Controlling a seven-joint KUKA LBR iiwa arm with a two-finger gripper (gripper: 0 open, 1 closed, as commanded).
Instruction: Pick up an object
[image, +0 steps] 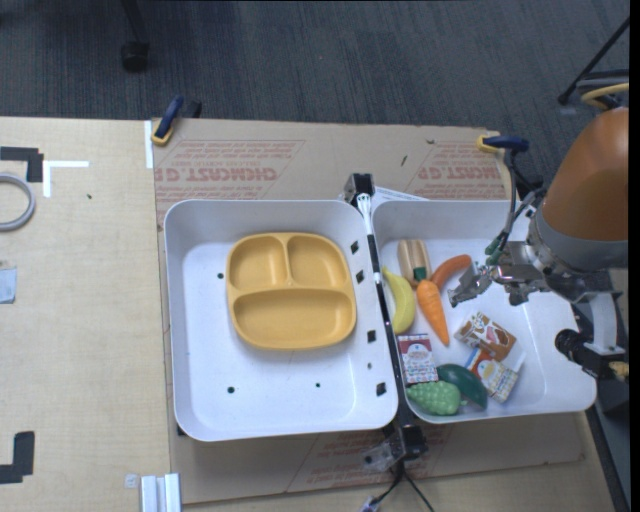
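Nearest us in the right bin (560, 400) lay a green bumpy vegetable (434, 398) touching a darker green one (462, 383), and just behind them a red-and-white packet (416, 358) and two small printed cartons (487, 337). We judged this front clutter a poor target: a grasp there could catch two things at once or push one against the bin wall.

Further back, the orange carrot (432, 309) lay beside the banana (399, 300), with a tan bread-like piece (413, 257) and a red-orange pepper (451, 269) behind. Any of these could serve as the object to pick up, and none was held. The gripper (470, 287) hung just beside the carrot's top and the pepper, its fingers (462, 292) appearing spread with nothing between them, though they were small and we were not sure of the gap. The risk we saw was that closing here would pinch between carrot and pepper and nudge both aside, or that the tapered carrot would slip out.

The left bin (200, 390) carried a yellow divided plate (291, 290), well apart from the arm. Farther off on the bench (80, 300), clamps (166, 118) pinned the cardboard sheet (300, 160); nothing there stood in the way
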